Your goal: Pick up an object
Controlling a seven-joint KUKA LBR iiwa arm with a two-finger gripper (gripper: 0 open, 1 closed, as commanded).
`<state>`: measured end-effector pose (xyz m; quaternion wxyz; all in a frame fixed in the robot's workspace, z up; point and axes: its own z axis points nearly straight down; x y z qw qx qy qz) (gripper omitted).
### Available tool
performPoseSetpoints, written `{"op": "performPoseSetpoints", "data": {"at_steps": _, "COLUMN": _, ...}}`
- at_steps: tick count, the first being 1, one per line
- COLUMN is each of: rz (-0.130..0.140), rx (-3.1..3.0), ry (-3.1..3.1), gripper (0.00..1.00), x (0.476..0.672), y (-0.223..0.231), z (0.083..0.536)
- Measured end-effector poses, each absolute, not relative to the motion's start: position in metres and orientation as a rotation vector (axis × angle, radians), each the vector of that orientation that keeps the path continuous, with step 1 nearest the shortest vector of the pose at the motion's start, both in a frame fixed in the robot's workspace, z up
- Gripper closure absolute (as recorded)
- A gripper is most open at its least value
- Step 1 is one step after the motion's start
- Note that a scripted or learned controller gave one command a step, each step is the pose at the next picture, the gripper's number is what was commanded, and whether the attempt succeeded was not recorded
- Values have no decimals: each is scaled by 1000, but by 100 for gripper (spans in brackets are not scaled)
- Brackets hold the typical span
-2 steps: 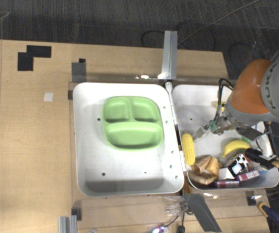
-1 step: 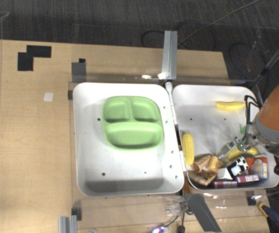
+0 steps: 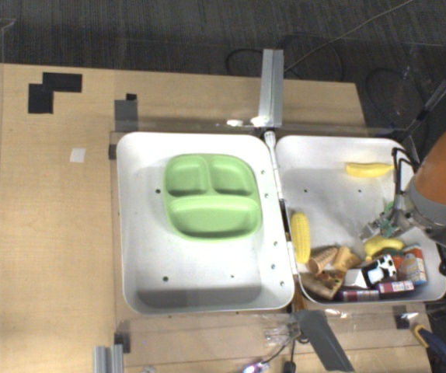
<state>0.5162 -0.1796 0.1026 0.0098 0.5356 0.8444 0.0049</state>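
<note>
One small yellow banana (image 3: 384, 245) lies in the right bin (image 3: 324, 148) just under the gripper (image 3: 386, 225), whose grip cannot be told; likely light, smooth plastic, best pinched across its curved middle.

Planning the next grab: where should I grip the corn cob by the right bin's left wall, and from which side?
Take the corn cob across its middle, coming straight down. It lies flat, long axis running along the right bin's left wall, so the fingers should probably close across its narrow width. The wall side looks tight; the brown pieces crowd its lower end.
</note>
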Motion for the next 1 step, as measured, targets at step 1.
{"op": "performPoseSetpoints", "data": {"at_steps": 1, "rz": 12, "rx": 2147, "ry": 2272, "gripper": 100, "x": 517, "y": -137, "z": 91}}
